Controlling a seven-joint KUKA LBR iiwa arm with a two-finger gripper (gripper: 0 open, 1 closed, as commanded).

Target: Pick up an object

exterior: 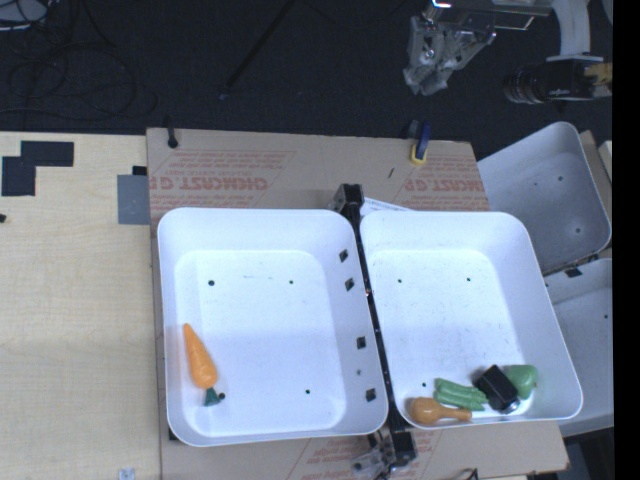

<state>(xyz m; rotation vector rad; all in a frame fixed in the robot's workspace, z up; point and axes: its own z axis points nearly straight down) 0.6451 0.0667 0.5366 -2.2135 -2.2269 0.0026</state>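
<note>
**Gripper high above the bench, five items in two bins**

The gripper (432,68) hangs over the dark floor beyond the bench, well apart from both bins, and its state cannot be told. Two shallow white plastic bins sit side by side. Left bin (180,238): one toy carrot (200,360), orange, tapered, green stub, near the front-left wall. Right bin (530,258): four items clustered at the front-right corner, namely one green pea pod (458,394), one tan pear-shaped piece (436,411), one black block (497,388), one green rounded piece (523,376). Brown cardboard (300,173) lies under the bins on a pale wooden benchtop (70,318).
</note>
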